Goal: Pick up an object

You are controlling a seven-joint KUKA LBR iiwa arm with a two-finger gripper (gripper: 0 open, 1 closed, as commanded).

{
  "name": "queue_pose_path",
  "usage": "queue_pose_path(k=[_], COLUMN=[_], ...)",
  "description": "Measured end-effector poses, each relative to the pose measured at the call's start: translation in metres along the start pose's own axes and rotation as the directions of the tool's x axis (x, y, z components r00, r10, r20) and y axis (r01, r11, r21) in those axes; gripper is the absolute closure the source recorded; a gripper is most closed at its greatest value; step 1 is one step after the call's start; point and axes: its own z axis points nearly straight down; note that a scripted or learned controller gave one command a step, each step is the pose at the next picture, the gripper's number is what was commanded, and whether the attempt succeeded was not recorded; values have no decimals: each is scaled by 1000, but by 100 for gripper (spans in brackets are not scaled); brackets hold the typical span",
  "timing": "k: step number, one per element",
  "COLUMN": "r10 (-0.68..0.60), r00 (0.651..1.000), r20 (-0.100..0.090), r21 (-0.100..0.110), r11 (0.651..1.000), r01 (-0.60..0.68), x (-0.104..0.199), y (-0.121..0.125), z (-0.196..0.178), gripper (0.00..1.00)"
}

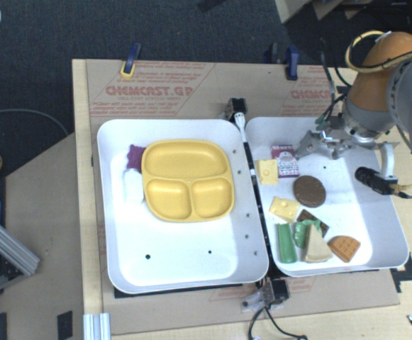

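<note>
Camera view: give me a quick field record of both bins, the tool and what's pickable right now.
left bin: yellow divided tray, purple item at its left edge
right bin: brown disc, cheese pieces, green sticks, waffle piece, small carton
tool: over the right bin's back area, nothing seen between its fingers
arm: enters from the right

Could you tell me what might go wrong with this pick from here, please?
1. The items in the right bin lie packed together: the green piece, yellow block and brown disc nearly touch, so a grasp may catch two things or push neighbours away.
2. The pincer sits near the bin's back wall, so it could clip the rim.
</note>
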Motion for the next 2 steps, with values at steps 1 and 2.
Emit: queue_pose_path(k=[1,2], r10=[-1,3], r00=[1000,1000], r20=[2,4], r21=[-6,-14], r11=[1000,1000], r01=[1,-3], x=[0,-6], y=[2,3], z=[-14,-78], gripper=[100,100])
